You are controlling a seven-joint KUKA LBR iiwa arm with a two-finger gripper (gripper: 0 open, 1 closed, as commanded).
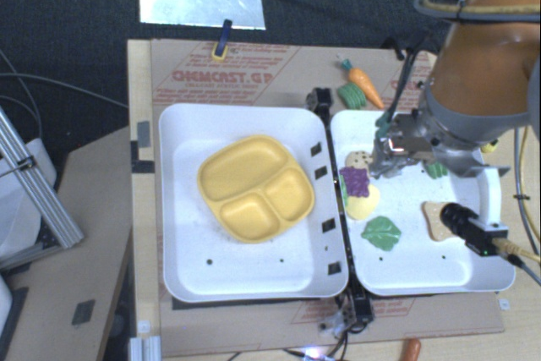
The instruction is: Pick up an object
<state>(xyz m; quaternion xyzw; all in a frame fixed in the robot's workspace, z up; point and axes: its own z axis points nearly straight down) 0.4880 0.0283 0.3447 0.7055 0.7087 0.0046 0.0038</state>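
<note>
Over the right bin [486, 182] hangs the arm [490, 55], big orange band up top, and its gripper [390, 155] is down low near the bin's back-left corner. Can we see the fingers? No, not from this high slanted angle, so whether they're spread or pressed together I cannot tell, and nothing shows between them.

Look at what's on offer just below and to the left of that gripper! A cookie [357, 159] sits right beside it, then the purple grapes [355, 181] just in front of that, touching a pale yellow fruit [362, 204]. A green leaf [382, 232] lies a little further forward, and a tan slice of toast [434, 220] sits to the right, partly behind the black fitting on the arm.

The key relation: the nearest pick, the cookie and grapes cluster, lies toward the bin's left wall and slightly toward the front from the gripper. My read is a short shift that way, then straight down. The cluster is tight, so a clean single grab looks tricky.

Meanwhile the left bin [186, 266] carries a yellow divided plate [255, 187], and a carrot [363, 80] rests on the bench behind.
</note>
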